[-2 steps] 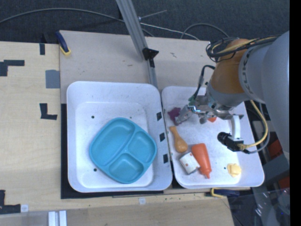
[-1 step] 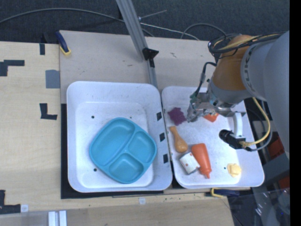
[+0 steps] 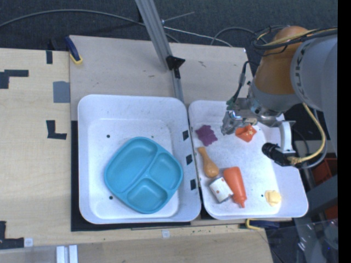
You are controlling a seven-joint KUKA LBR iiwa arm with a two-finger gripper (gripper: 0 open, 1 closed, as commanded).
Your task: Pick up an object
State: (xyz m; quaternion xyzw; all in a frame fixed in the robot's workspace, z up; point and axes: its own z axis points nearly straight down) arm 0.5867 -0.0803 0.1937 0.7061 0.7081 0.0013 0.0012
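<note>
Small orange block (image 3: 246,133) sits in the right bin (image 3: 296,199), upper part, right under/next to the gripper (image 3: 237,123). Can't tell if it's actually gripped, view's too cluttered there. Nearby: purple piece (image 3: 205,133), tan drumstick-looking toy (image 3: 207,163), orange carrot (image 3: 236,184), white cube (image 3: 220,190), yellow bit (image 3: 272,197). Left bin (image 3: 88,147) has a blue divided plate (image 3: 143,174).

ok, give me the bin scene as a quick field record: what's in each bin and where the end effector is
left bin: blue divided plate
right bin: purple piece, orange-red block, tan drumstick-shaped toy, orange carrot-like toy, small white item, small yellow piece
end effector: over the right bin's far end, beside the orange-red block
grasp: cannot tell
arm: enters from the right
</note>
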